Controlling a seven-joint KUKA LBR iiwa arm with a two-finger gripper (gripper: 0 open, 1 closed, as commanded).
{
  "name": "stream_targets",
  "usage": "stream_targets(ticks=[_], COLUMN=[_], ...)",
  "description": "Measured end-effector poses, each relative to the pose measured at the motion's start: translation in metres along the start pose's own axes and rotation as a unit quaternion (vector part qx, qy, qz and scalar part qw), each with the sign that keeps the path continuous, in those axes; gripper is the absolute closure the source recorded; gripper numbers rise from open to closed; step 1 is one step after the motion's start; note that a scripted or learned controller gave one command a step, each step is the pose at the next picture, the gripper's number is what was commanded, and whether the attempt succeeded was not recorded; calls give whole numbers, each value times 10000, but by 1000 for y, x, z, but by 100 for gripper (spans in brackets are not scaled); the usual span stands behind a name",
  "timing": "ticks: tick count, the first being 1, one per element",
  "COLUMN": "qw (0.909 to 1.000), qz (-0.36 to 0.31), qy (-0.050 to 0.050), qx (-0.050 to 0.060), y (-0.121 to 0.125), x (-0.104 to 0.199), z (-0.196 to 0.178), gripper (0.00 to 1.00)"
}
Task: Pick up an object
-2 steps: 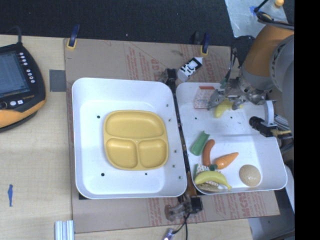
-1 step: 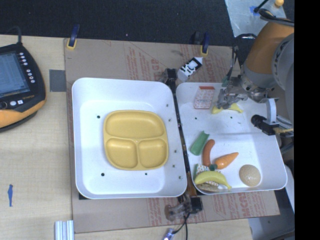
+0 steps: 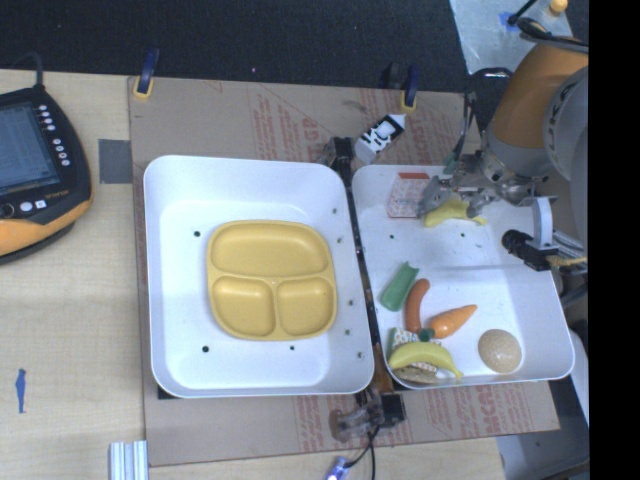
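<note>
Nearest the lens, against the front wall of the right bin [image 3: 560,368], sit a banana [image 3: 425,356] on a small patterned piece, a round beige ball [image 3: 499,349], a carrot [image 3: 452,319], an orange-red sausage shape [image 3: 416,304] and a green block [image 3: 399,284] — all loose, likely tumbled there, untouched. Left of that bin, the other bin [image 3: 170,268] carries a yellow divided plate [image 3: 272,278].

My gripper [image 3: 452,204] is down at the right bin's far end, over a yellow object [image 3: 450,214] beside a pale card [image 3: 405,196] — my probable target. Whether I am clenched, released or grasping it, I cannot tell; the tips are hidden. Judgement: grasp stage, nothing lifted clear yet. Beyond both bins a pendant [image 3: 35,168] rests on the worktop [image 3: 70,348].
</note>
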State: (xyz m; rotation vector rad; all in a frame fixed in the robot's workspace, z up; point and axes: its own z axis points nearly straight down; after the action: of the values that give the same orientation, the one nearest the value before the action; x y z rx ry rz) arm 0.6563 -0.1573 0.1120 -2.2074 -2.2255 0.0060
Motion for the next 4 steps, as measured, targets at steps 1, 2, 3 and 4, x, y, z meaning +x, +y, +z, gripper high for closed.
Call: stream_targets(ticks=[1,2,3,4], qw=[10000,10000,10000,10000], qz=[28,18,10,8], qy=[-4,-6,-7,-7], qx=[-30,-18,-11,-9], y=[0,0,0,0], x=[-48,-7,-8,-8], z=[14,2,-8,-8], gripper=[0,0,100,0])
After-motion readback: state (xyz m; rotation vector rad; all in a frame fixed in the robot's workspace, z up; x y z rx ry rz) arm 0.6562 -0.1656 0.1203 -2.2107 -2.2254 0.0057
